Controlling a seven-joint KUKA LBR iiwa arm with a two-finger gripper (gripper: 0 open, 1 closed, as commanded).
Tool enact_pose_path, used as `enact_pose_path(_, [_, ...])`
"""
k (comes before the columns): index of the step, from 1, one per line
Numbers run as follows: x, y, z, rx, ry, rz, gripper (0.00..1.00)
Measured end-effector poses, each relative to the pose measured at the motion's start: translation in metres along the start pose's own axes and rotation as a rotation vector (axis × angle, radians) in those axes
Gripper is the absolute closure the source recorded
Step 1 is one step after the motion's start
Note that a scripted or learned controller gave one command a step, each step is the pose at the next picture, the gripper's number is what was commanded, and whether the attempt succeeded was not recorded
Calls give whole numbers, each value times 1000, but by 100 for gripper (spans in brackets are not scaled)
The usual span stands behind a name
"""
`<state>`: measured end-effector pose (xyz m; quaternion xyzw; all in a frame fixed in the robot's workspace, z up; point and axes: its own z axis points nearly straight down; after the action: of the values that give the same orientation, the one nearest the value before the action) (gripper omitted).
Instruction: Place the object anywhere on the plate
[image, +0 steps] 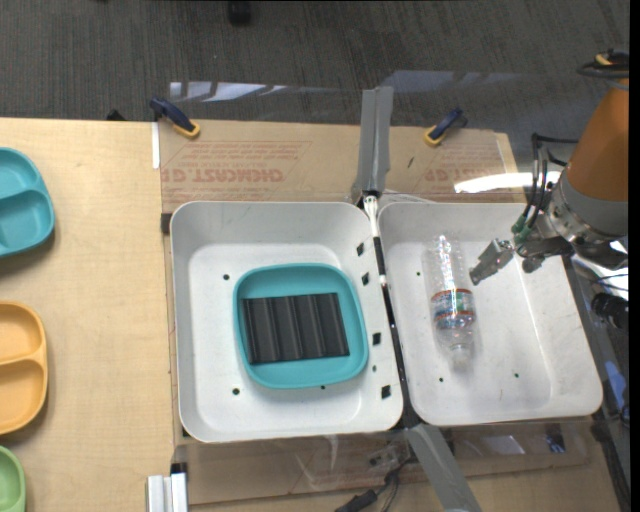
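Note:
A clear plastic bottle (449, 301) with a coloured label lies on its side in the right bin (540, 380), its length running from back to front. A teal plate (299, 326) with a dark ridged centre rests in the middle of the left bin (200, 380). My gripper (511, 260) hovers over the right bin, just right of the bottle's upper end and apart from it. Its fingers (489, 263) are spread open with nothing between them.
The two white bins meet at a raised divider (384, 300). Beneath them is a cardboard sheet (260, 165) held by clamps (176, 117). Teal, orange and green trays (20, 290) lie along the bench's left edge. Cables hang by the arm at the right (610, 290).

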<state>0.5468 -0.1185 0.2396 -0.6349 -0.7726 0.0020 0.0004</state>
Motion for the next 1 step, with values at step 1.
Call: enact_pose_path(1, [30,25,41,-1,2,-288,0])
